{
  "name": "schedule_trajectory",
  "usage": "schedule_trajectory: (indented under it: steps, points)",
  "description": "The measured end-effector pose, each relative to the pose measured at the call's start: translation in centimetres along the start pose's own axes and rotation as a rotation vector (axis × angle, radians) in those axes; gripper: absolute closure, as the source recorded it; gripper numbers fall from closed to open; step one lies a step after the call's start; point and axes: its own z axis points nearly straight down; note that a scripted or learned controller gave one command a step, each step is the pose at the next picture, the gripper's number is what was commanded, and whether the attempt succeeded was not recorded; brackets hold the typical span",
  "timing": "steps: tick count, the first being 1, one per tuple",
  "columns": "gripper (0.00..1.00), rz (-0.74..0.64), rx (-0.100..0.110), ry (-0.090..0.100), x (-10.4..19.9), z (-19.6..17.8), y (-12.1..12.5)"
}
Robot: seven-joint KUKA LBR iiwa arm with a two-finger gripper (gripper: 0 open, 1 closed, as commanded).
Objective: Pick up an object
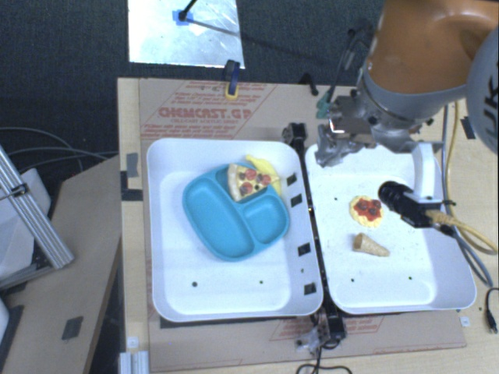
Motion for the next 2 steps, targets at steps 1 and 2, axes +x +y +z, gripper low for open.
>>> schedule_trajectory:
  steps: [1, 2]
  points:
    - [1.00, -0.003, 0.015, -0.003, 6.9, -0.6, 0.8]
    - [1.00, 0.004, 0.021, -0.006, 5.6, 1.3, -4.6]
